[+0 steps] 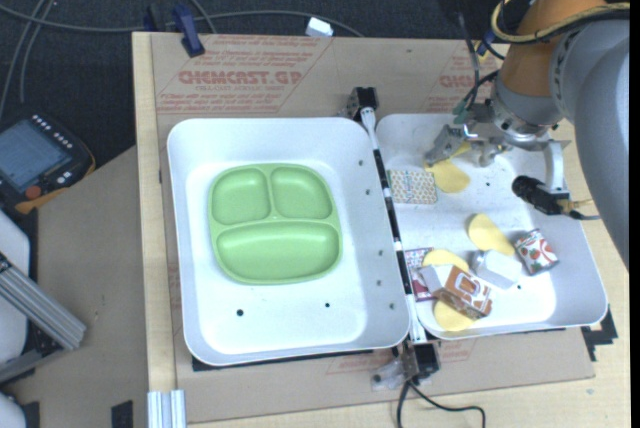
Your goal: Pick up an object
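Gripper (455, 144) low at right bin's (580, 291) 12 o'clock; grip state unreadable; nothing lifted, pick remains.

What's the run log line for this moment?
arm: over right bin | gripper: above yellow piece | green tray: left bin

My arm (590, 66) runs off the right edge, so most of it is cut off. My gripper (462, 142) is blurry and I can't make out the finger gap. The pile (462, 291) near the front of the right bin (570, 301) overlaps itself, so the bottom pieces are half hidden.
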Tool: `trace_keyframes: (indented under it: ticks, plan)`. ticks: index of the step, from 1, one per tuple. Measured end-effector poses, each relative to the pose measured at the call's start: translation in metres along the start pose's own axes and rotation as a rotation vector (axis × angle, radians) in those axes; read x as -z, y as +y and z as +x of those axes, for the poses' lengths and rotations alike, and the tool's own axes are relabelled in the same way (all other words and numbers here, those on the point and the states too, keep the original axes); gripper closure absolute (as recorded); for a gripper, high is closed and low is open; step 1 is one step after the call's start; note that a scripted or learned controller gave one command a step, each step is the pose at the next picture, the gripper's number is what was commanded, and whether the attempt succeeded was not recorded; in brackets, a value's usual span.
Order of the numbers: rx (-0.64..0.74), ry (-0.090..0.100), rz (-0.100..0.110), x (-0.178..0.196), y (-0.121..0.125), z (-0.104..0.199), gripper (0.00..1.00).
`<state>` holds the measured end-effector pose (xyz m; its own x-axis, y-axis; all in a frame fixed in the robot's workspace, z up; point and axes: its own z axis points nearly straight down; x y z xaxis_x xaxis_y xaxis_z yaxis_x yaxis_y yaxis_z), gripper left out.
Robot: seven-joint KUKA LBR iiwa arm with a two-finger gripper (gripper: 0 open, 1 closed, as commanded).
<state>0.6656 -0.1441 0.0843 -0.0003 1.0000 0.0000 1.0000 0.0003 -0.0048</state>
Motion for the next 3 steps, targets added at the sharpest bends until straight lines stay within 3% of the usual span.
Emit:
trace_keyframes:
  ticks: [1,2,3]
  plan:
    - [0.001,0.001,-0.003,0.0,-0.011,0.038,0.0]
    - [0.002,-0.001,-0.004,0.011,-0.01,0.038,1.0]
    - [0.002,-0.001,-0.004,0.011,-0.01,0.038,0.0]
